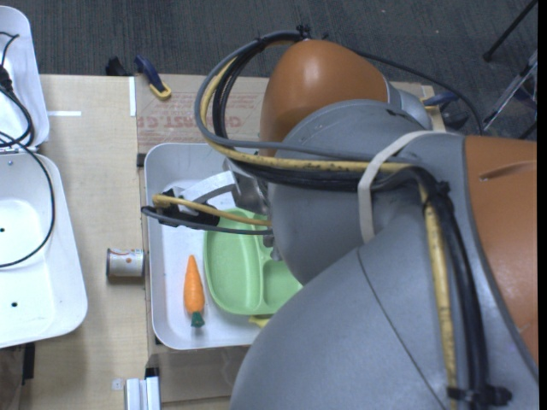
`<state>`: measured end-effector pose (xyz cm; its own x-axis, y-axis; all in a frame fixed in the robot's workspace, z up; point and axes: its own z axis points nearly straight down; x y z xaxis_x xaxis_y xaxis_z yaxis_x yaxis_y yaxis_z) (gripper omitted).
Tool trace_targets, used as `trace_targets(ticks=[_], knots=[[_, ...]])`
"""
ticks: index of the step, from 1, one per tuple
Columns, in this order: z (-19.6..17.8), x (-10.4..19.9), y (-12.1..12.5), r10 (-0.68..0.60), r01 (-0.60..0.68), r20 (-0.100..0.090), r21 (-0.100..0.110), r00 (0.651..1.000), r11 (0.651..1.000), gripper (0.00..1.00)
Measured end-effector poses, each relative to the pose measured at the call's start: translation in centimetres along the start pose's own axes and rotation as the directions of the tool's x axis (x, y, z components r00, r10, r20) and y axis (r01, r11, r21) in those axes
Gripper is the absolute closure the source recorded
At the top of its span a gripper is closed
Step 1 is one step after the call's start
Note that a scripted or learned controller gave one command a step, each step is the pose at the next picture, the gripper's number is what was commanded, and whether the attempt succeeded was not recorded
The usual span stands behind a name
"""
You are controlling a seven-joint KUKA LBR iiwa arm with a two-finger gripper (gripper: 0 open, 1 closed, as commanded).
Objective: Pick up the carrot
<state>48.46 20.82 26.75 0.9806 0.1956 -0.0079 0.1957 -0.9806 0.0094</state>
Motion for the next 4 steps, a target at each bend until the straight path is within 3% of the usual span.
trace_targets(ticks=[1,2,3,4], knots=[[2.3,-0.2,-2.1,-0.002,0.002,-0.004,0.005,1.000,1.000,1.00],[4.0,-0.3,-2.1,-0.067,0.067,-0.002,0.003,0.998,0.998,1.00],[7.4,-0.3,-2.1,-0.456,0.456,-0.001,0.004,0.890,0.890,1.00],[4.3,-0.2,-2.1,-0.002,0.002,-0.004,0.005,1.000,1.000,1.00]])
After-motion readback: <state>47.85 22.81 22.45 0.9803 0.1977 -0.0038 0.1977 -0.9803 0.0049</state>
